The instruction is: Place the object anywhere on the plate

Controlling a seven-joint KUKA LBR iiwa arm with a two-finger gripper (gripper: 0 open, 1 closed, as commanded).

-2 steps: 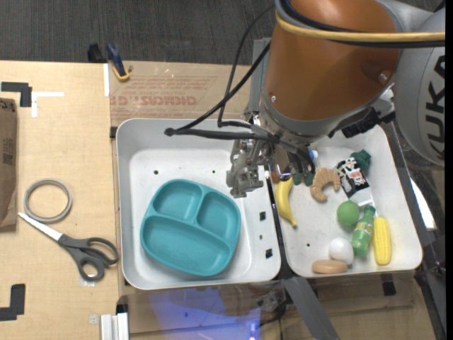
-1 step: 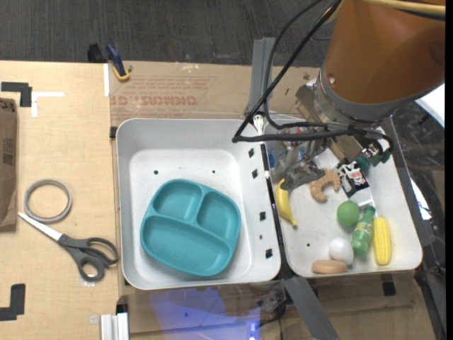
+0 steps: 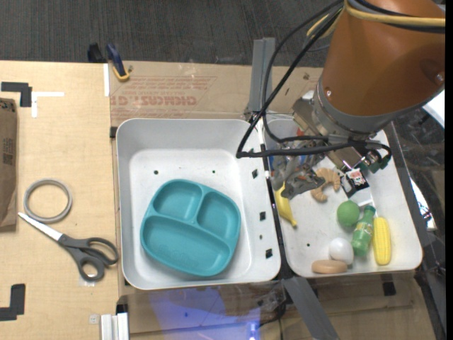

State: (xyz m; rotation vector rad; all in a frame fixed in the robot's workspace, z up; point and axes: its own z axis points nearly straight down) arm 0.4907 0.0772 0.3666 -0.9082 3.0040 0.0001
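Because the arm (image 3: 382, 55) hung low over the toys (image 3: 354, 218) in the right bin (image 3: 407, 261), hiding its jaws so I cannot tell their state, the plate (image 3: 190, 227) waited bare.

Illumination is even, diffuse and overhead; the white bins (image 3: 185, 137) render bright without clipping. Shadows are soft and short, as beneath the teal plate (image 3: 191, 227) and the scissors (image 3: 74, 245). A blue-violet glow appears at the bottom edge, below the bins. The orange arm band (image 3: 386, 44) (closest to the lens) is soft-focused, with a mild highlight. Fine detail among the small objects under the arm is slightly blurred. The dark floor at top is underexposed.
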